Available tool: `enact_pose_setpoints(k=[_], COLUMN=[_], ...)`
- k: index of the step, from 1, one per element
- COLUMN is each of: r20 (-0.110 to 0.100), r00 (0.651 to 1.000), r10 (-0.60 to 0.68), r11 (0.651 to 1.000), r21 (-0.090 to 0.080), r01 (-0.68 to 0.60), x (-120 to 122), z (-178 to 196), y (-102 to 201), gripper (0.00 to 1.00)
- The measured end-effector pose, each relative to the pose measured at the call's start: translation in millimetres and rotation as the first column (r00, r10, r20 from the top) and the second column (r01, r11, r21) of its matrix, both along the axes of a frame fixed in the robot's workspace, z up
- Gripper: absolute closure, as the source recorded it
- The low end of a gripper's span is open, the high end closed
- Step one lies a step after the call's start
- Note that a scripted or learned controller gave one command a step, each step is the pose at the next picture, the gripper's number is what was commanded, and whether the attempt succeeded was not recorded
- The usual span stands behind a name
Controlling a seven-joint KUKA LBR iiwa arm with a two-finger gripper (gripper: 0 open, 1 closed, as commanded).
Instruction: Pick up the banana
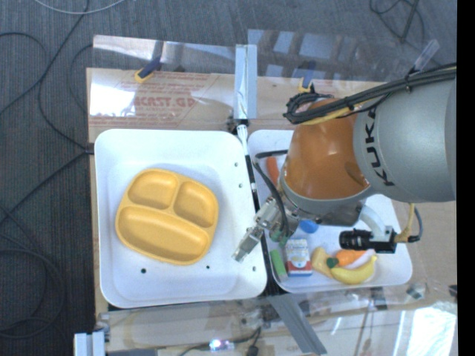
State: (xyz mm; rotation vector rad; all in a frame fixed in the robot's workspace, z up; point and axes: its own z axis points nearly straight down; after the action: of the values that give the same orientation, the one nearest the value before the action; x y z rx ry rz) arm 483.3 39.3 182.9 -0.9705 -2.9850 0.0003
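Camera view: you have 2 white bins side by side. The left bin (107, 199) holds 1 yellow divided plate (168, 215), left of centre in the frame. The arm (349, 154) comes in from the right and covers most of the right bin (397, 273).

The banana (356, 274) lies in the lower right of the frame, in the near right corner of the right bin. An orange toy (346, 258) touches its upper side. Left of it sit a small white box (298, 256) and a green item (278, 262).

The gripper (252, 242) points down and left at lower centre, over the rim where the 2 bins meet. You cannot tell from this slant whether it is open or closed. Nothing can be seen in its grasp.

Judging by this, you are at the approach step, and the grasp is not yet made. The gripper is apart from the banana, with the box and green item between them. The next move calls for carrying the gripper right, toward the lower right corner, then lining it across the banana's narrow side before descending. Watch the orange toy pressed against the banana and the bin wall just beside it; either could spoil the closure.
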Motion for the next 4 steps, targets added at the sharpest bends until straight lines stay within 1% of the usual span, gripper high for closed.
enact_pose_setpoints(k=[1, 2, 3, 4], r20=[0.022, 0.000, 0.002, 0.005], r00=[0.977, 0.861, 0.988, 0.999], r10=[0.214, 0.509, 0.156, -0.037], r11=[0.977, 0.861, 0.988, 0.999], r21=[-0.008, -0.005, -0.004, -0.005], r01=[-0.214, -0.509, -0.155, 0.037], x=[37.8, 60.1, 87.0, 135.1], z=[-89.7, -82.1, -75.8, 108.5], y=[77.4, 113.4, 179.0, 171.3], gripper=[0.00, 0.00, 0.00, 0.00])
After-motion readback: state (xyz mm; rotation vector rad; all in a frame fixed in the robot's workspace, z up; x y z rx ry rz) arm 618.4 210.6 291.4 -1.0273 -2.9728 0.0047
